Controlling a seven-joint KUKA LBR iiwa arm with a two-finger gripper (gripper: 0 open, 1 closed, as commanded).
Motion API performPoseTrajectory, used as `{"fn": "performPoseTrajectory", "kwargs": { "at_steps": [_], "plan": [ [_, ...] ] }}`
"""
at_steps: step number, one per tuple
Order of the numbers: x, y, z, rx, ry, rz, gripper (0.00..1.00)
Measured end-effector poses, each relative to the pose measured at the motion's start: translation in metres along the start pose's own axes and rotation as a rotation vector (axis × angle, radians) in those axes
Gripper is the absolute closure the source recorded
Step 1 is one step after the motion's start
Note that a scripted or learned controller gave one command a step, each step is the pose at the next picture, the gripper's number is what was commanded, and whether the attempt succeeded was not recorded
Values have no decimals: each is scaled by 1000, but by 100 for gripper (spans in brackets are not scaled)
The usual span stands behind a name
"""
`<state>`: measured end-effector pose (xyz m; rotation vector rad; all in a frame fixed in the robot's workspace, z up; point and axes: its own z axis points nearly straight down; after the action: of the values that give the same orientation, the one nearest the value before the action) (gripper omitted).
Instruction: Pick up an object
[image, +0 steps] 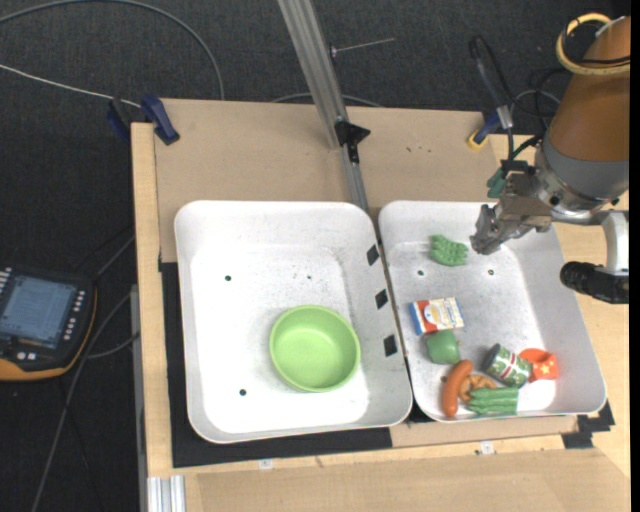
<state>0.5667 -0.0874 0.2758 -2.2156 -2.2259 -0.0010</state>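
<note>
At the near edge of the right-hand shallow white plastic bin (570, 330) lies a cluster: an orange sausage-shaped toy (455, 386), a bunch of green bean-like pieces (494, 402), a small green-and-red tin can (507, 365) and a red-orange piece (541, 365), all touching or nearly so. Just behind them sit a round green ball-like toy (443, 347) and a small white, red and blue carton (437, 315), side by side. In the left-hand white bin (215, 250) rests 1 light green plastic bowl (314, 347), well apart from everything else.

Farther back in the right bin, a crumpled green leafy toy (449, 250) lies alone, and the hand (486, 240) hangs just beside it on its right, above the bin floor. Whether the hand is spread or pressed together I cannot tell at this angle, and nothing can be seen gripped in it.

The leafy toy looks the likeliest target, being nearest and isolated. To grasp well, the hand should centre over the toy rather than beside it, descend straight, and close across its narrower span, since a soft, lumpy shape may slip from an off-centre pinch.
</note>
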Motion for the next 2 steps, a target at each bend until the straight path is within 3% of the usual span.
{"fn": "performPoseTrajectory", "kwargs": {
  "at_steps": [2],
  "plan": [
    [92,11,8,-1,0,1,100]
  ]
}}
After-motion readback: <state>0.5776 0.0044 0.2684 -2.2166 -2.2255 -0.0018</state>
